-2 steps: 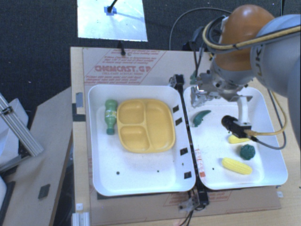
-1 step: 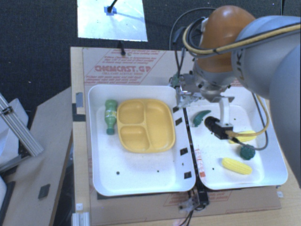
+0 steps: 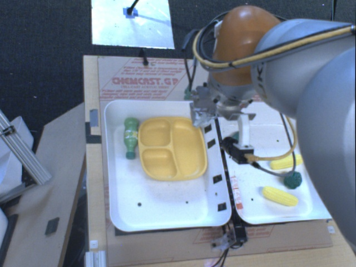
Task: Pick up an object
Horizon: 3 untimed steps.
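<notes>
A yellow divided plate (image 3: 171,148) lies in the left bin (image 3: 161,210), with a green bottle (image 3: 130,137) lying next to its left edge. My gripper (image 3: 202,117) hangs over the plate's far right corner, close to the wall between the two bins. In the right bin (image 3: 261,213) a yellow corn cob (image 3: 280,196) lies near the front. A dark green round thing (image 3: 292,179) sits just behind it, and a second yellow piece (image 3: 285,162) is partly hidden by the arm.
The bulky grey arm with its orange band (image 3: 245,38) covers the right bin's far and right parts. A shiny metal sheet (image 3: 132,15) lies behind the bins. An aluminium frame (image 3: 22,152) stands to the left of the bench.
</notes>
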Each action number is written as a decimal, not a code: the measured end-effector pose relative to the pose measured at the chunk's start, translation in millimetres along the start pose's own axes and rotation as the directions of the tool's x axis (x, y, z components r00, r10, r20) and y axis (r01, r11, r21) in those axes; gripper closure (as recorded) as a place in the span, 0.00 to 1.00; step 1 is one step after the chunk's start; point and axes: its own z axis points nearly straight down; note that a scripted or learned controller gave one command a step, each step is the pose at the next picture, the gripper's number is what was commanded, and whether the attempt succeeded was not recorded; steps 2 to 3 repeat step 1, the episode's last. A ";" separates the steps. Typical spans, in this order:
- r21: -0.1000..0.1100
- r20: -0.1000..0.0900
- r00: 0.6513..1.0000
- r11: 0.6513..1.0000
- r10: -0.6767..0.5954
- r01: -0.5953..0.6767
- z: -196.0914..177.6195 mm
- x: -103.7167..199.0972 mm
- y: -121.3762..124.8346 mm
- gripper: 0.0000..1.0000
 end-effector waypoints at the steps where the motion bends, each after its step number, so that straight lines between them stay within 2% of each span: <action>1: 0.000 0.001 1.000 1.000 0.004 -0.004 -0.1 -2.8 0.0 0.00; 3: 0.000 0.001 1.000 1.000 0.004 -0.004 -0.1 -2.8 0.0 0.00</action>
